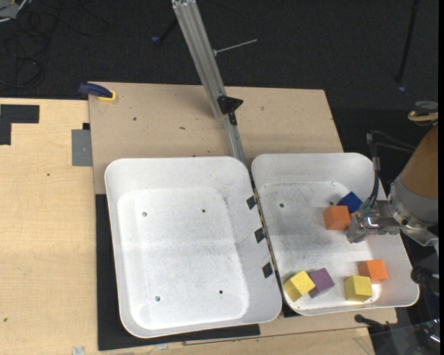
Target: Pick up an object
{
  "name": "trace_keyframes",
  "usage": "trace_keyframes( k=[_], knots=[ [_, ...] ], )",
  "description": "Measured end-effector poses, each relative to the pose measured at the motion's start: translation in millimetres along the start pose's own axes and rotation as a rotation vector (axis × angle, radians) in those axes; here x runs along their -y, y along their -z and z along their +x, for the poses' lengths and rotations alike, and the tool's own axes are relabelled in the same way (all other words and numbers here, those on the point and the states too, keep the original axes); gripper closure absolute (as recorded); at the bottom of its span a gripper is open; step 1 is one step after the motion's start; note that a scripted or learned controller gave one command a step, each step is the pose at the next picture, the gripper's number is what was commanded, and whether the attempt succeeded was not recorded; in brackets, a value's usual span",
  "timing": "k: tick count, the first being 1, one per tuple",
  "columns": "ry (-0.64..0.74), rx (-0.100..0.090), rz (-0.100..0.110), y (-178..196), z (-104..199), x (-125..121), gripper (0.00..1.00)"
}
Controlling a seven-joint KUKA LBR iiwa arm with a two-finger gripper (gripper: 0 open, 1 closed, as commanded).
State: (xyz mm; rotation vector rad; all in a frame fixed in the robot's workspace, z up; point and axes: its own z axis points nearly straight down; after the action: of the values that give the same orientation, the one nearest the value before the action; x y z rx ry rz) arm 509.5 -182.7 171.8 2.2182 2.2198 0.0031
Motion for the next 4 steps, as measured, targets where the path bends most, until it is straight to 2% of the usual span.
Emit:
trace_keyframes(
  k=[2, 4],
  knots=[
    [0.001, 0.0, 0.0, 115.6, 10.1, -15.1, 1.0],
    [0.003, -0.003, 0.009, 80.1, 114.5, -57.4, 1.0]
  ],
)
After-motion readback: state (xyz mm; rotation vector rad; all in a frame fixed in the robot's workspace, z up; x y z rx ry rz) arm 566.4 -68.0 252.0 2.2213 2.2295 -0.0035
